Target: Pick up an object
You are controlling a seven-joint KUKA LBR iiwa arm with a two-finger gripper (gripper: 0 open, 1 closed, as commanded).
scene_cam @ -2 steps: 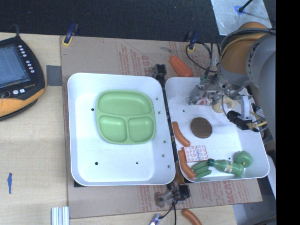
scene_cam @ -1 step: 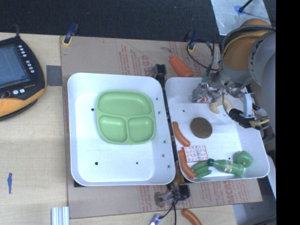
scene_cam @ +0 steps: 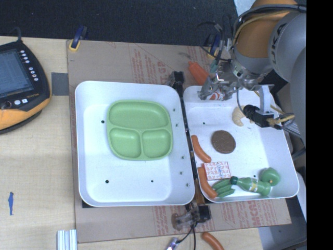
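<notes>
Green bottle (scene_cam: 250,185) and cookie (scene_cam: 223,141) lie in right bin (scene_cam: 278,150).

One fixed camera above the bench, looking down at a slant, both white bins (scene_cam: 83,139) mid-frame, arm (scene_cam: 270,30) entering upper right

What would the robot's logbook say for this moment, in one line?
phase: reaching | gripper: over right bin far edge | holding: nothing seen | left bin: green plate

Bright even light; soft shadows
</notes>
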